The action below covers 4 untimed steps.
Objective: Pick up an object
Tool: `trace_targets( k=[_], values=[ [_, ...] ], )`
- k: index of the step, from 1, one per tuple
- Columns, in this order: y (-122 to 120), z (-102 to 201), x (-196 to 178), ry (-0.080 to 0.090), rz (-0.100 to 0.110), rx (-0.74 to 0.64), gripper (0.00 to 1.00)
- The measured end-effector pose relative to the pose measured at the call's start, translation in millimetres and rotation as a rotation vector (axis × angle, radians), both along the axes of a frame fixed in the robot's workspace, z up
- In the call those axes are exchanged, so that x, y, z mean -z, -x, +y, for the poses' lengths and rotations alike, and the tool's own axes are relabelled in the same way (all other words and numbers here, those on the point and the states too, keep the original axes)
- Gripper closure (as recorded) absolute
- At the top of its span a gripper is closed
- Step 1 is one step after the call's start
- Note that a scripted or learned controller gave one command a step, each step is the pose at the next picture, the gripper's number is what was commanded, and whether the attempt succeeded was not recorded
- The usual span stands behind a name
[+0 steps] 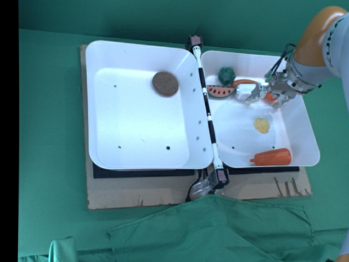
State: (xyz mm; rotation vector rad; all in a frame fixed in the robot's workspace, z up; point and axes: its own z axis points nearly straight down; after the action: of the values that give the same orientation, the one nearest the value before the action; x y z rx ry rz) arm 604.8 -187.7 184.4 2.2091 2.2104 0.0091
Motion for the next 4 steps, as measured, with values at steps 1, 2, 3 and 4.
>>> trace_targets(
  k=[1, 2, 3, 4],
  values=[
    [65, 14, -3, -0.004, 0.009, 0.006, 0.00],
    [79, 0, -1, -0.002, -0.004, 0.004, 0.00],
    [-7, 0, 0, 0.000, 0.001, 0.000, 0.00],
    [-5, 0, -1, -0.001, 0.001, 0.003, 0.00]
  ],
)
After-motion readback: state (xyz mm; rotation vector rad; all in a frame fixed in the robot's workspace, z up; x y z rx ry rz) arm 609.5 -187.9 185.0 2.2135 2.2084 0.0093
